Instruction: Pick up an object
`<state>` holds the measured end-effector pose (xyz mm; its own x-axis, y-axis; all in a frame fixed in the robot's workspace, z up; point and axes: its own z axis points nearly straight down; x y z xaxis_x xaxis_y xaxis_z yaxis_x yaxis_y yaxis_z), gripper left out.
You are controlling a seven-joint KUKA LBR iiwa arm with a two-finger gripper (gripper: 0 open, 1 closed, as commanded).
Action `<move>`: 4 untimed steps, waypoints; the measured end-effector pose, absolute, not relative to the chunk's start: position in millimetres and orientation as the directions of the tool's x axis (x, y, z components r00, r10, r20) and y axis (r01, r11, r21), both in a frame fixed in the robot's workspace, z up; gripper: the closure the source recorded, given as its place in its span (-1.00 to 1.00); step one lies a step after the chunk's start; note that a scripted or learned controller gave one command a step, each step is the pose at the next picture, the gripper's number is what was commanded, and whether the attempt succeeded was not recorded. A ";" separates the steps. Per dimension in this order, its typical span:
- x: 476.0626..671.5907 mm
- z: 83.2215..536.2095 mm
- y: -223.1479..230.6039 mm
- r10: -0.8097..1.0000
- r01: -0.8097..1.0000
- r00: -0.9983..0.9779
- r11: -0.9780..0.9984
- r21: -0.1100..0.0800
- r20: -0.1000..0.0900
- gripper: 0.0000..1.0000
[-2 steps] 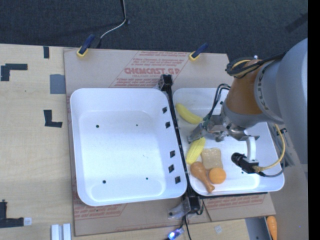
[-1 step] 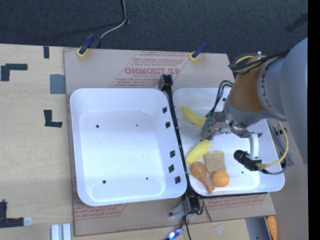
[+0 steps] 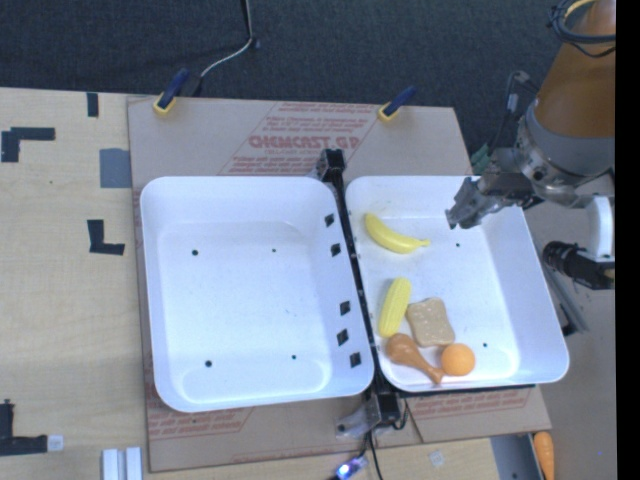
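Note:
The right bin [image 3: 520,268] holds a yellow banana [image 3: 392,235], a corn cob [image 3: 394,306], a slice of bread [image 3: 431,321], an orange [image 3: 458,359] and a brown chicken drumstick [image 3: 413,356]. My gripper [image 3: 466,211] hangs over the far right part of this bin, to the right of the banana and apart from it. Nothing shows between its dark fingers, which point down and to the left. The grey arm with its orange band [image 3: 585,63] rises behind it at the upper right.
The left bin [image 3: 170,268] sits beside the right one, joined by a black divider clip strip [image 3: 343,268]. Both rest on a cardboard sheet [image 3: 290,143] held by yellow and blue clamps. A black cable [image 3: 240,28] runs at the back.

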<state>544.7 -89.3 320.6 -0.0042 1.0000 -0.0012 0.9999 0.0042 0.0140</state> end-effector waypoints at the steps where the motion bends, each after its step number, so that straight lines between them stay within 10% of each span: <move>1: 482.4 432.7 -63.1 1.000 1.000 -0.005 0.005 0.011 0.000 1.00; 2: 484.2 541.9 -25.1 1.000 1.000 -0.006 0.006 0.014 0.000 1.00; 4: 545.9 534.3 -34.7 1.000 1.000 0.001 -0.001 0.000 -0.002 1.00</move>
